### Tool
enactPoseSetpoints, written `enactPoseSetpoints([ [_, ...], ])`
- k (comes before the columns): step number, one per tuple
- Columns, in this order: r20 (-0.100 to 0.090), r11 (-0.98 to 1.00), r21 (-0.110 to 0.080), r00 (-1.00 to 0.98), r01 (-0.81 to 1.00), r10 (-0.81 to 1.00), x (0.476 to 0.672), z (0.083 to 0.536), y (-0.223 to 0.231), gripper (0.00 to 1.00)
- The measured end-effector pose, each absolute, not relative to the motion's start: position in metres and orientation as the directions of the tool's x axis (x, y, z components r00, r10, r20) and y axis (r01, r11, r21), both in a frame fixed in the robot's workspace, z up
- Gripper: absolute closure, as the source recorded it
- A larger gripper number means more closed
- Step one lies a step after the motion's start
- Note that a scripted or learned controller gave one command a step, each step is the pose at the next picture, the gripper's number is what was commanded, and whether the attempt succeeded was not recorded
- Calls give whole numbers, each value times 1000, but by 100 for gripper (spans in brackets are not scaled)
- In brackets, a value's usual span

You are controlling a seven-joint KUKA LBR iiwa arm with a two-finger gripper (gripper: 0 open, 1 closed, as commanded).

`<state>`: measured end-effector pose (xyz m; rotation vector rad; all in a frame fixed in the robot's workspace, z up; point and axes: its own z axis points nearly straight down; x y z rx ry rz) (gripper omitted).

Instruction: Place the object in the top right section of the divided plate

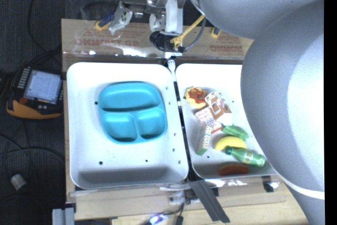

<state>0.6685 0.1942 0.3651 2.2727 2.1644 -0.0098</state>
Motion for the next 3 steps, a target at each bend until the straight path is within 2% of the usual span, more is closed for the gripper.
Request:
enactPoseSetpoints([
  [1, -6, -64, -3, 64, 998, 998, 668, 257, 172, 0],
  [2, -5, 78, -2, -78, 997, 997, 668, 265, 211, 0],
  [3, -6, 156, -1, -156, 988, 988, 669, 276, 224, 0],
])
